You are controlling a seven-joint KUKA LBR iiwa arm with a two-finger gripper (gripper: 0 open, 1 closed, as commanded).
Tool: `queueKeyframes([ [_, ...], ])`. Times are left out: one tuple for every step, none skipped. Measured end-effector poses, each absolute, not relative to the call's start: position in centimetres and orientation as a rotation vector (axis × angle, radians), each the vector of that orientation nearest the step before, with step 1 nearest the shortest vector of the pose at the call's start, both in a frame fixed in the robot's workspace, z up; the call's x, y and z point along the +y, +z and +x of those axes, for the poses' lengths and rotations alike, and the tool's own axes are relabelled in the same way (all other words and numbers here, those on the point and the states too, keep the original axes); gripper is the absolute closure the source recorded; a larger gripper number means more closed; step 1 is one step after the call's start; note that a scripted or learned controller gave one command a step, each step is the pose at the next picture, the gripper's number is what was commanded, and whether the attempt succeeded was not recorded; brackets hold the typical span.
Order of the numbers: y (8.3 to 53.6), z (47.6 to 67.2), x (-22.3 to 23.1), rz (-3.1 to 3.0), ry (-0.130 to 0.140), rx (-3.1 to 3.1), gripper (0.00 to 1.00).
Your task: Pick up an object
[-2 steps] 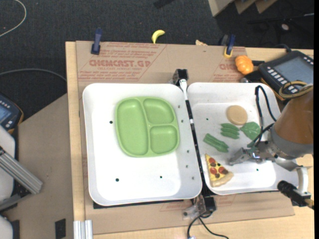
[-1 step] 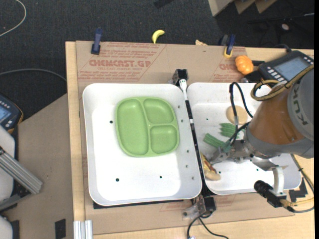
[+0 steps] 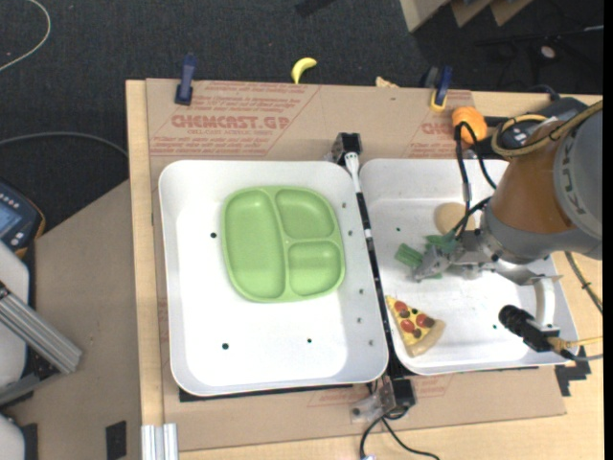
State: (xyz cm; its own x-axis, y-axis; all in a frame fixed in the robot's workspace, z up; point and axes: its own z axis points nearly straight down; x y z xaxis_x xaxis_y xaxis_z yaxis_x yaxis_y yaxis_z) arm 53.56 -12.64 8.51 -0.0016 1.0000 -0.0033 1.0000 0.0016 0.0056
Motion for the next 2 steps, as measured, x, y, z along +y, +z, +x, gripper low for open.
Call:
queueKeyframes([
  [8.5,59.3,-10.7,2.214,0.004,2.223,0.0],
  [9.6,59.0,-10.8,2.217,0.002,2.221,1.0],
])
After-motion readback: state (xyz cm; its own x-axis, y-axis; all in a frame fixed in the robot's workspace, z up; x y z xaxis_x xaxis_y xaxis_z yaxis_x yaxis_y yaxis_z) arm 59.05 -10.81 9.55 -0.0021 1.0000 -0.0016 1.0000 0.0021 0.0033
